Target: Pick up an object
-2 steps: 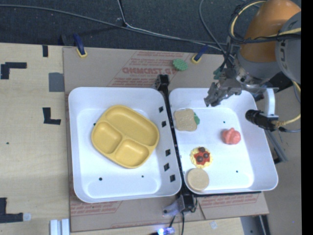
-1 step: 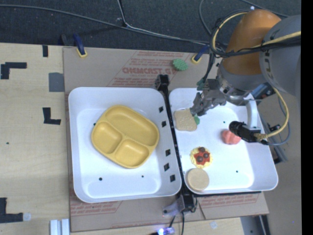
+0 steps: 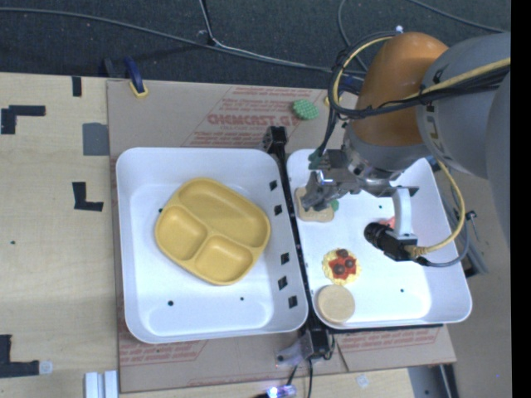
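My gripper hangs low over the left side of the right bin, right above a small tan and green toy food piece by the bin's left wall. The piece is partly hidden by the gripper, and I cannot tell whether it is touched or held. Nearer the front of the same bin lie a small pizza-like round with red toppings and a plain tan round cookie. The left bin holds a yellow divided plate.
A small green object lies on the cardboard behind the bins. A black divider runs between the two bins. The arm's grey body and orange band cover the back of the right bin. Cables loop around the wrist.
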Controlling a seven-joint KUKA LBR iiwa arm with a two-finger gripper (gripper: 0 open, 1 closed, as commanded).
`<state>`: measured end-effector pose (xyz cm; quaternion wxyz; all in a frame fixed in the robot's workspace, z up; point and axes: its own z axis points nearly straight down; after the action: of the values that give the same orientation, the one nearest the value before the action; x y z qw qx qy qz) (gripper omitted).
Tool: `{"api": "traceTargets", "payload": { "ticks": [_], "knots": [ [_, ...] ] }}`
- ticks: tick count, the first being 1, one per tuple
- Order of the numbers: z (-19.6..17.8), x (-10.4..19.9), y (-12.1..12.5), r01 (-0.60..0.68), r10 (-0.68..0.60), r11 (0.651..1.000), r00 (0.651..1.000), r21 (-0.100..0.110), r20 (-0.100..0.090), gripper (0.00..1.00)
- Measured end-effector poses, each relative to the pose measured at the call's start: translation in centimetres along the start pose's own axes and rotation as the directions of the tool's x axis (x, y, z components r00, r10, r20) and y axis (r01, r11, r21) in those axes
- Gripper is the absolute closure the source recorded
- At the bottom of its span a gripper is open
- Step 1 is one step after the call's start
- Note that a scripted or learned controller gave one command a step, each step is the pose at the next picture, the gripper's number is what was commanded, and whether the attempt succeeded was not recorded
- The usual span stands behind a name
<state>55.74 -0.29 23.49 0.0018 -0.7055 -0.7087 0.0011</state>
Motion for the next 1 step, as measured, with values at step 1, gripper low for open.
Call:
{"api": "traceTargets", "payload": {
  "ticks": [1],
  "knots": [
    [0.67, 5.98, -0.81, 0.003, -0.003, 1.0, 1.0, -0.001, 0.0, 1.0]
  ]
}}
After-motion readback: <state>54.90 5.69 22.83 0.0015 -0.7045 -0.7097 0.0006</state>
